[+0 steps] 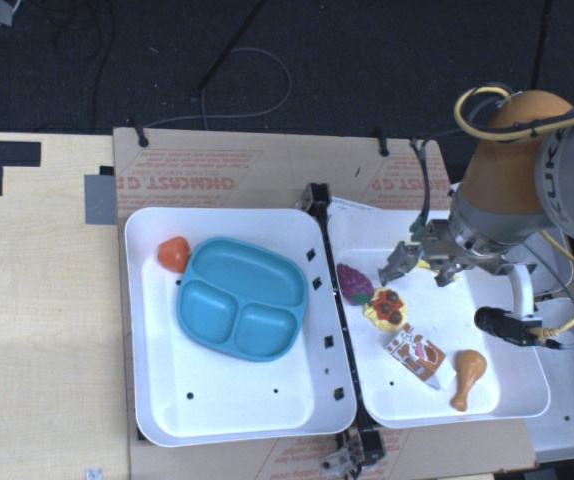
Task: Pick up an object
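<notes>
Bins first: from the overhead camera view we see two shallow white bins side by side, the left bin [157, 408] bearing a blue divided plate [242, 298] with a small orange-red toy fruit [174, 254] just beside its far-left corner. The right bin [527, 403] holds four small toys: a purple grape-like piece [354, 282] near the divider, a yellow and red piece [385, 309] touching or almost touching it, a printed little carton [416, 354] nearer to us, and a tan drumstick [466, 375] to the right of the carton.

Our arm [512, 183] reaches in from the right, and the gripper [422, 265] hangs over the far part of the right bin, just right of the purple piece, with nothing between its fingers [399, 264]. They look spread apart.

We judge the purple piece the likeliest target, as the toy nearest the gripper. It looks like light, stiff plastic, rounded and probably slippery, so we would close across its narrower middle. Its neighbour crowds it on the near-right side, which could nudge both toys aside.
</notes>
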You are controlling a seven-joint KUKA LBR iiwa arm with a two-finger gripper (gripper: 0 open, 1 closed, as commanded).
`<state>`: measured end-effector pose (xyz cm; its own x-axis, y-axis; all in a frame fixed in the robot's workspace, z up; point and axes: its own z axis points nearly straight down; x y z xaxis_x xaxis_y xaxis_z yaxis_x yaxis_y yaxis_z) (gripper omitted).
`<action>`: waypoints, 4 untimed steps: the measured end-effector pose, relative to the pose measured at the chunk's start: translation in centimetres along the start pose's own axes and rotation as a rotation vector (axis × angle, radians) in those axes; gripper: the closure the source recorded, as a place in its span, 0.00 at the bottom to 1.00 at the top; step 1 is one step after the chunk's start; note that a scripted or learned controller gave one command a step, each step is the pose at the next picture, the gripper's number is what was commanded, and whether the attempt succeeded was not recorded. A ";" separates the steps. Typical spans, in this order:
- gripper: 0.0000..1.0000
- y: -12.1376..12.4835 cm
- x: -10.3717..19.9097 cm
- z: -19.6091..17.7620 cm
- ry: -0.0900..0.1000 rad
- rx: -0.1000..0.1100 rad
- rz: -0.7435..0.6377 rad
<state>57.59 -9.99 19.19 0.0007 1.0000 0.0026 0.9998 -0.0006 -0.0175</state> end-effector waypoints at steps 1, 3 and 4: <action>0.00 0.3 0.0 -0.8 -0.001 -0.013 -0.002; 0.00 0.5 1.0 10.7 -0.001 -0.010 -0.001; 1.00 0.5 0.8 9.4 -0.001 -0.012 0.005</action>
<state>57.88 -9.17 9.76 0.0058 1.0000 0.0011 1.0000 -0.0057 -0.0058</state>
